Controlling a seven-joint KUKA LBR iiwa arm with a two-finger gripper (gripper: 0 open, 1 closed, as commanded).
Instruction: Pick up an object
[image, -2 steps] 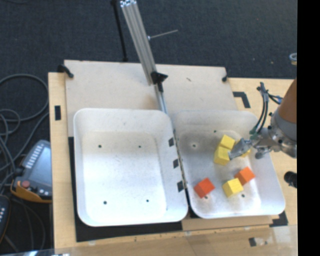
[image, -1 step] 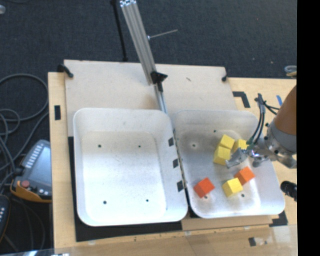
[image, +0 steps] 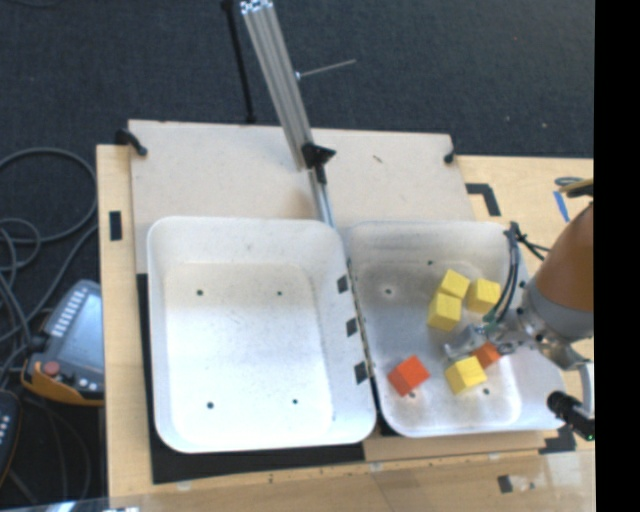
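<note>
Tabletop (image: 240, 170) of pale wood carries two shallow white plastic bins; the left bin (image: 250, 330) and the right bin (image: 400, 270) sit side by side. Reaching in from the right, the grey arm with an orange band (image: 565, 275) lowers its claw (image: 478, 345) among the blocks in the right bin; whether it is clenched or released cannot be told. Three yellow foam cubes (image: 447, 310) sit around it, roughly equal-sided with no clear long axis. An orange cube (image: 408, 375) lies near-left. A small orange piece (image: 487, 354) touches the claw.
</note>
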